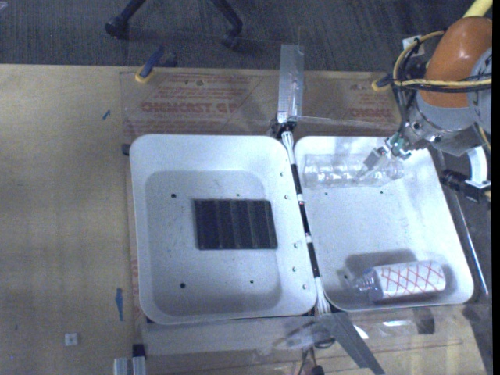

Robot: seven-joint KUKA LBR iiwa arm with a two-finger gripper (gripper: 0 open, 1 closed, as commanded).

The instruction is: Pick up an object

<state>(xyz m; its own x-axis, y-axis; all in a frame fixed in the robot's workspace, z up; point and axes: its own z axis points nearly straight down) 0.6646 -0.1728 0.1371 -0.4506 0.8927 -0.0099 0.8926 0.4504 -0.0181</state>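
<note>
In the right bin [391, 217], a clear plastic bottle [336, 170] lies on its side along the far wall. My gripper [383, 159] hangs low over that bottle's right end, at or just above it; I cannot make out contact. Below the orange band, the wrist reaches in from the upper right. A second bottle with a red-and-white crosshatched label [402, 280] lies near the right bin's front wall, well away from the gripper. A dark ribbed rectangular block [234, 223] lies flat in the middle of the left bin [152, 170].
A ridge [301, 209] separates the two bins. A clear upright panel [291, 84] stands behind their junction. Yellow cables [410, 65] loop beside the wrist. The wooden bench [62, 209] extends to the left.
</note>
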